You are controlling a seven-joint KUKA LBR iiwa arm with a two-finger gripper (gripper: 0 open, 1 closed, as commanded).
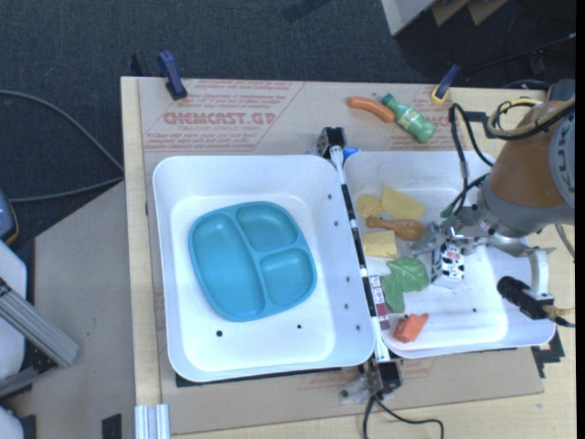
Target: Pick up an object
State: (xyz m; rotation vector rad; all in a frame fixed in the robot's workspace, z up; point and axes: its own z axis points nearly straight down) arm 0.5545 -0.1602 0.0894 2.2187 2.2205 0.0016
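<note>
The right bin [475, 338] holds several small items: yellow pieces [402, 203], a brown stick-like piece [399, 226], a green leafy piece [403, 277], an orange piece [411, 327] near the front rim, and a small black-and-white object [449, 264]. My gripper [452, 241] hangs low over the middle of this bin, reaching in from the right. It is directly above the black-and-white object and seems to touch its top. The green piece lies just to its left.
The left bin [183, 190] carries a blue divided plate [253, 259]. Behind the right bin, an orange item [367, 106] and a green bottle [409, 120] lie on the bench. Blue clamps [171, 74] [445, 82] sit at the bench's back edge. Cables loop by the arm.
</note>
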